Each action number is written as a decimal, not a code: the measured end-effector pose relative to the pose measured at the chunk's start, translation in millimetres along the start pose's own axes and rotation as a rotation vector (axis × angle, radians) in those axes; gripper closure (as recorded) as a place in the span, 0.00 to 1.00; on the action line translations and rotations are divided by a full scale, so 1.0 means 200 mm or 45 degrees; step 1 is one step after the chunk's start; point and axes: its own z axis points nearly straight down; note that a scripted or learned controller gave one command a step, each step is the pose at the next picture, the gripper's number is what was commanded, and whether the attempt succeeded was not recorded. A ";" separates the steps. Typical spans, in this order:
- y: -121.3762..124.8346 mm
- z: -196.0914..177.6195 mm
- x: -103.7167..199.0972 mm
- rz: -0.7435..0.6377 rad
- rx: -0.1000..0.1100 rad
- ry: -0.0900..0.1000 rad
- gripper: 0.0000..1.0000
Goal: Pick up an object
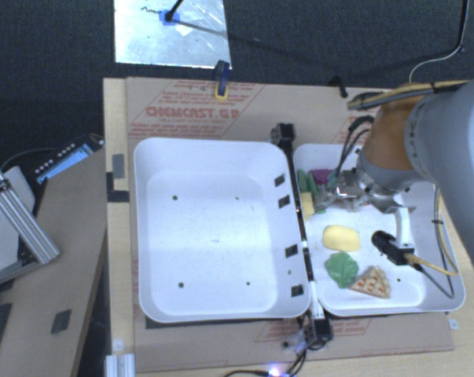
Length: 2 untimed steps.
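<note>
**Arm Low Over the Right Bin's Far Half, Toys Spread Below**

Nearest the camera, at the front of the right bin [433, 301], lies a pizza slice toy [371, 282], tan crust with red spots, its point toward the front wall. Just beside it, to the left and slightly farther back, sits a green leafy toy [342, 268]; the two look close to touching. Behind the green piece rests a yellow rounded toy [340, 238], lying on its side near the middle of the bin. To its right a black cylindrical part [384, 246] on the arm's wrist hangs over the bin floor, with a white bracket above it and a yellow cable trailing off to the right.

Farther back, the end effector [336, 193] sits low over the far-left part of the right bin; from this slant I cannot tell whether it is parted or closed, and nothing is seen clamped in it. Right by it, along the bin's left wall, stands a dark green toy [307, 185], with a small yellow piece [307, 205] in front of it and a purple object [322, 177] just behind, partly hidden.

The left bin [154, 171] lies alongside, sharing the black-clipped divider. Both bins rest on a cardboard sheet [193, 110] covering the surface. Beyond, the arm's orange band [390, 136] meets the grey body [457, 155], and a shiny foil square [172, 22] lies on the dark floor.
</note>
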 end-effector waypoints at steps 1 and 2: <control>-0.10 0.00 0.00 0.005 0.004 0.000 0.00; -0.17 0.00 0.01 0.005 0.003 -0.002 0.00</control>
